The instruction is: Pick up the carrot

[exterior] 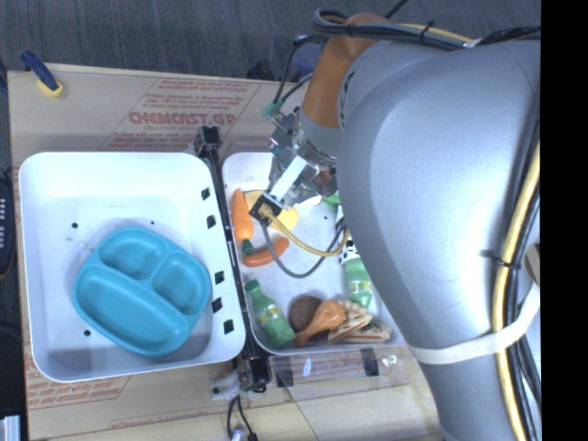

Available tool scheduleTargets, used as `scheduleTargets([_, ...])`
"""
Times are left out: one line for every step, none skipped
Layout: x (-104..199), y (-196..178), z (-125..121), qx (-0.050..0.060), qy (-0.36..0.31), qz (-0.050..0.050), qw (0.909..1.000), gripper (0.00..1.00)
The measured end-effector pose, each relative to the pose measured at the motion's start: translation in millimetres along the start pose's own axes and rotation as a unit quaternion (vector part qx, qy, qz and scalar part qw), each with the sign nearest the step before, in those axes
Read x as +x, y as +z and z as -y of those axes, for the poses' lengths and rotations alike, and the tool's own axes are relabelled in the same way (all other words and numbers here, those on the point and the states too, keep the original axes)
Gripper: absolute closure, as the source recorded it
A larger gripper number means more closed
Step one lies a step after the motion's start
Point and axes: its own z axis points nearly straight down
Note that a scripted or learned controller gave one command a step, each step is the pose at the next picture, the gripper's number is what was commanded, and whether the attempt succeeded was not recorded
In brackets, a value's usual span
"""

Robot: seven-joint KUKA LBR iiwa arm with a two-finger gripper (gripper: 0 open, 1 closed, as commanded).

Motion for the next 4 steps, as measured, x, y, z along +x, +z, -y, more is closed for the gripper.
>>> scheduleTargets([-54.1, -111.9, 44.1, -0.003, 0.036, -0.003, 0.9994, 1.0])
scheduleTargets([-85.8, 2.6, 103.7, 0.005, -0.042, 0.005, 0.9991, 1.0])
scheduleTargets([-2.5, 4.3, 136.3, 0.002, -0.037, 0.003, 0.9993, 1.0])
scheduleTargets([17.2, -236.1, 96.8, -0.004, -0.04, -0.002, 0.9992, 1.0])
